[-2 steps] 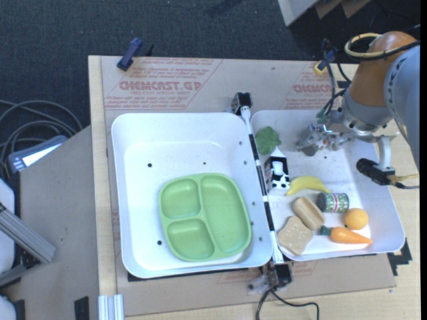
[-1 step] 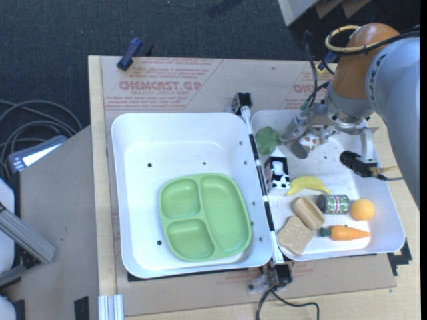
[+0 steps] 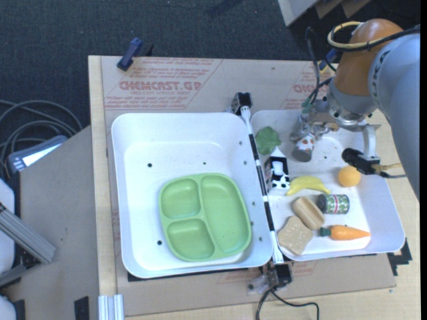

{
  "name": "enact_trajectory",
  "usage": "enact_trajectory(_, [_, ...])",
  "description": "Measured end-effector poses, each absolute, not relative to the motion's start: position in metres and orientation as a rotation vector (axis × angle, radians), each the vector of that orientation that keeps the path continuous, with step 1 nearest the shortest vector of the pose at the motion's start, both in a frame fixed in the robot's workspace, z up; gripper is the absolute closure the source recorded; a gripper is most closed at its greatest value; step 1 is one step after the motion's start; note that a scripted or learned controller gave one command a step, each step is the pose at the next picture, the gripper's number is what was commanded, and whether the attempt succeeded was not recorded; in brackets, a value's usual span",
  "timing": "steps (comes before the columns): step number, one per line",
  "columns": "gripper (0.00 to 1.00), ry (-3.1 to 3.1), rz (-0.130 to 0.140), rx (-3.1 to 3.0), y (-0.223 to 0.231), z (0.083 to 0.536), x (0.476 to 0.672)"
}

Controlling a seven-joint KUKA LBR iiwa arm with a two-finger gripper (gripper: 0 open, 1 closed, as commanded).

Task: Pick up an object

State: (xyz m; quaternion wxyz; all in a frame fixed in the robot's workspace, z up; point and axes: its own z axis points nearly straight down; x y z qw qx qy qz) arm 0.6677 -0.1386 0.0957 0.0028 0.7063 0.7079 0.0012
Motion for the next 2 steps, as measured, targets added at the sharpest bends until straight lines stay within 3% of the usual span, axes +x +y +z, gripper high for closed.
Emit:
enact_trajectory(1, [1.0,2.224,0.003,2.219,-0.064,0.186,0.613])
enact_trajectory(2, [1.0,2.224,-0.001,2.222,-0.036,0.22,0.576])
